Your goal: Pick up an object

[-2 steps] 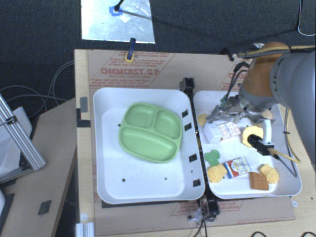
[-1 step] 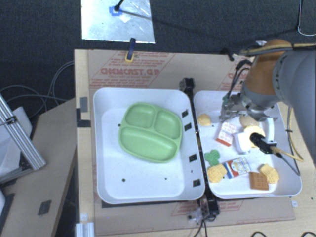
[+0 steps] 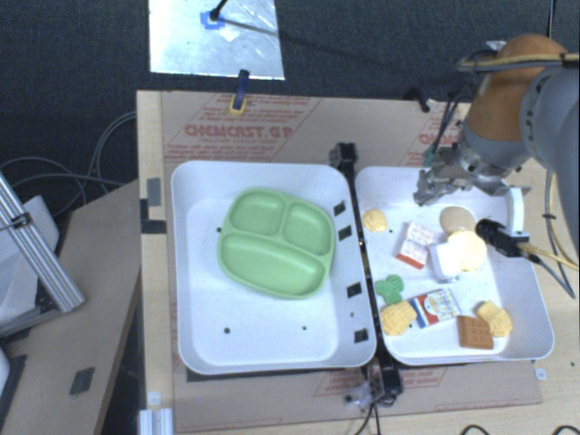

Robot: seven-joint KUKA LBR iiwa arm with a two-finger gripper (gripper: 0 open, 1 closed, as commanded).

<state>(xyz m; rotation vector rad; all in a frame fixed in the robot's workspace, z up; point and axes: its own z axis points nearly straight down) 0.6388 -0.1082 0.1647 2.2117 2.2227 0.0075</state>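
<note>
The hand (image 3: pixel 433 188), its state impossible to tell, is hovering over the right bin (image 3: pixel 535 320); the red-and-white packet (image 3: pixel 415 244) is lying nearby, risking a miss among crowded neighbours.

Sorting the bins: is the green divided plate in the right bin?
No, the green divided plate lies in the left bin, apart from the toy food.

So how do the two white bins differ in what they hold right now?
The left bin holds one big thing, a green divided plate, lying flat near its middle. The right bin holds many small toy food pieces, scattered, and the pincer hangs over its far end. Both bins are shallow, white and about alike in size.
</note>
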